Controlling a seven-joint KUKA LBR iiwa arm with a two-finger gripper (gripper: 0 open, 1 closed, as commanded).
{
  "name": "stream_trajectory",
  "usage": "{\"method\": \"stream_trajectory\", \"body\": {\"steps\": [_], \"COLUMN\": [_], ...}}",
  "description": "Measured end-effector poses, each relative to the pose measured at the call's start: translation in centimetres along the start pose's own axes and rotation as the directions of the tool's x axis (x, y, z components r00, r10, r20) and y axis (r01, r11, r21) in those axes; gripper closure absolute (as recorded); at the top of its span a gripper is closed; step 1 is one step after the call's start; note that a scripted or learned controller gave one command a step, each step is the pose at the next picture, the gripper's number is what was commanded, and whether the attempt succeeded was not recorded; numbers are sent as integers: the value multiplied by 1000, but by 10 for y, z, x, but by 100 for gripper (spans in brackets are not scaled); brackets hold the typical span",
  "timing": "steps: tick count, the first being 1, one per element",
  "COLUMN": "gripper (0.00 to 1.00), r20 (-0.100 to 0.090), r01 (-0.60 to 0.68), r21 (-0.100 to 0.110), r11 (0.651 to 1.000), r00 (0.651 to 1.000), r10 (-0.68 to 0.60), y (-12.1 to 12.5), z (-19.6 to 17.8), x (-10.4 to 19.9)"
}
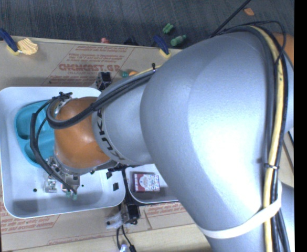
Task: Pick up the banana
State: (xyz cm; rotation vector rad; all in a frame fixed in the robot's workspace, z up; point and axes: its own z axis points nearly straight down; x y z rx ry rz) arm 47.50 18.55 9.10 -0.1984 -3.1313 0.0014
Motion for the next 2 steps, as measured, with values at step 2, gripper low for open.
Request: {"method": "stream_trajectory", "body": {"steps": [2], "gripper": [100], "r20": [8], "r01": [-80], "r21": [-2], "r11": [997], "r00": [997], "r10": [80], "y": [40], "z": [-78], "x": [-170]}}
